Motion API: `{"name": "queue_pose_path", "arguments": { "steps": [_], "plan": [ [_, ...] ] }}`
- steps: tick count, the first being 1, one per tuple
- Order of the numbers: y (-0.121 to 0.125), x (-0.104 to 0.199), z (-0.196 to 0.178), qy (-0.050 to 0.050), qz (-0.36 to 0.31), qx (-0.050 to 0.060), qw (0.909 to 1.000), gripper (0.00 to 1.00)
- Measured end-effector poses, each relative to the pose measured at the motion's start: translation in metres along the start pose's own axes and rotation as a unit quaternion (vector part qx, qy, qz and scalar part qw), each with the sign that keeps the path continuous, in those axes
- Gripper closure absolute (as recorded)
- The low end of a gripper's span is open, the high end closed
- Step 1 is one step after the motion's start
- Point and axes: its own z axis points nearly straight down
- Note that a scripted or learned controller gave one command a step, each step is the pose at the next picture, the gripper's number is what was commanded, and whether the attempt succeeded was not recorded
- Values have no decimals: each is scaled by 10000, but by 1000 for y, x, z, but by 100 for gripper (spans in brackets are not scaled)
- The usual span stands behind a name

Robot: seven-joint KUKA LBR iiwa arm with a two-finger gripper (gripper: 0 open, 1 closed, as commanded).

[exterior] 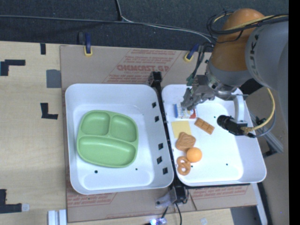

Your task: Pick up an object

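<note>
Grey claw (190, 102) over white bin (243, 165) — round orange (194, 154), flat cheese (181, 127)

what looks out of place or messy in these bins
Nothing looks spilled or damaged. The green divided plate lies flat in the left bin. In the right bin, the yellow slice, cookie, orange ball, pretzel and brown wafer cluster near its left wall, below the gripper.

left bin (75, 97): green divided plate (108, 138) | bench: cardboard sheet (136, 64) (red print)
</note>
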Motion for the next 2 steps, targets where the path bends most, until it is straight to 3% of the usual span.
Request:
{"name": "queue_pose_path", "arguments": {
  "steps": [2],
  "plan": [
    [-14,101,-3,1,-9,-6,10000,100]
  ]
}}
